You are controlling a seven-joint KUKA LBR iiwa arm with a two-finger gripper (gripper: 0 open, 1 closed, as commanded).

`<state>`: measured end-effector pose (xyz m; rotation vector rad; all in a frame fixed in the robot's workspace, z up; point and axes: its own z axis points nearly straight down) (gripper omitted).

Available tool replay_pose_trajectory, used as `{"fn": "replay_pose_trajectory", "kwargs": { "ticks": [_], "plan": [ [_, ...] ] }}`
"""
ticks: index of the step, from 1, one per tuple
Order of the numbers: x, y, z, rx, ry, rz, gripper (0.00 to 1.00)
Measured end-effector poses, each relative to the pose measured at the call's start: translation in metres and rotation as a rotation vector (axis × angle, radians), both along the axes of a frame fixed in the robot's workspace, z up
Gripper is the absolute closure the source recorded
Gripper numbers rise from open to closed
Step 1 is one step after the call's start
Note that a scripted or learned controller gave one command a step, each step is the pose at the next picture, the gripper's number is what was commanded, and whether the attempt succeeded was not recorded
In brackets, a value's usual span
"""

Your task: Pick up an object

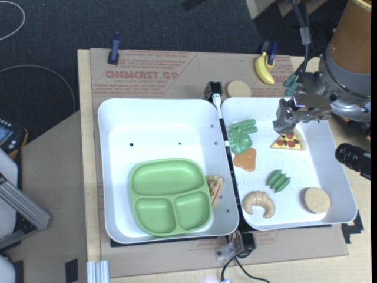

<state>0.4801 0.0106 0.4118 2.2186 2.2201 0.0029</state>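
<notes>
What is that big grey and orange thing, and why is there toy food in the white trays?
That big thing is a robot arm. It reaches in from the right side of the picture. At its end is a small hand with two fingers for grabbing things. The picture comes from a camera fixed above the bench, looking down at a slant.

Two white trays sit side by side. The left tray has a green plate with three sections. The right tray has toy food: a pizza slice, a croissant, a round cookie, a green leafy piece, an orange piece and a small green piece. A toy banana lies outside, on the bench.

The robot's job is to pick something up. Its hand hangs just above the pizza slice, and I can't tell if it has grabbed anything.
</notes>
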Motion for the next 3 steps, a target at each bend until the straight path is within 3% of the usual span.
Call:
{"fn": "replay_pose_trajectory", "kwargs": {
  "ticks": [2,3],
  "plan": [
    [0.001,0.000,0.021,-0.002,-0.007,0.001,1.00],
    [-0.003,0.043,-0.128,0.000,0.020,0.002,1.00]
  ]
}}
